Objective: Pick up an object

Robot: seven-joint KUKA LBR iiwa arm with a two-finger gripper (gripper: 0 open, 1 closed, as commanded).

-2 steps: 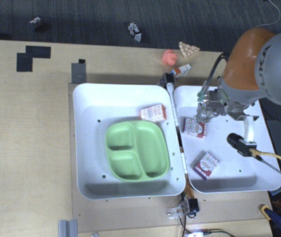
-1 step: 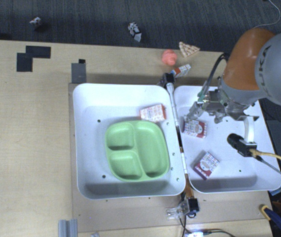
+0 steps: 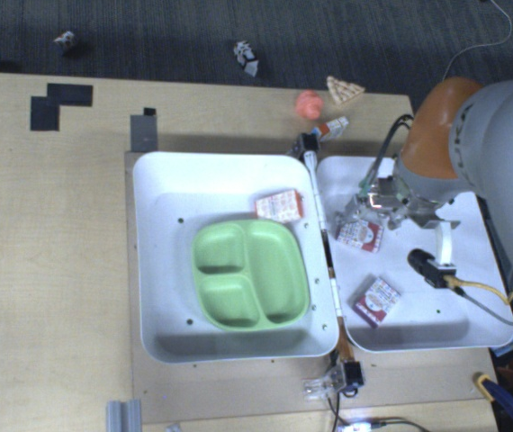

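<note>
Camera view, from above the bench: the grey arm reaches in from the right and hangs its gripper over the far left part of the right bin. It sits just above a small red-and-white packet lying flat on the bin floor. That packet looks the likeliest thing to be picked. A second packet lies nearer in the same bin, well apart from the gripper. A third packet sits in the left bin, at the far edge of a green divided tray.

A clean pick would likely mean centring over the packet, coming straight down and closing across its narrower side, clear of the bin wall on the left. The packet is thin and flat, so a shallow descent may close on nothing.

Whether the gripper is spread or pressed together cannot be told, as its tip is a blur of grey metal and cable. The packet's far edge is partly lost beneath the gripper, and the print on all three packets is too small to read.
</note>
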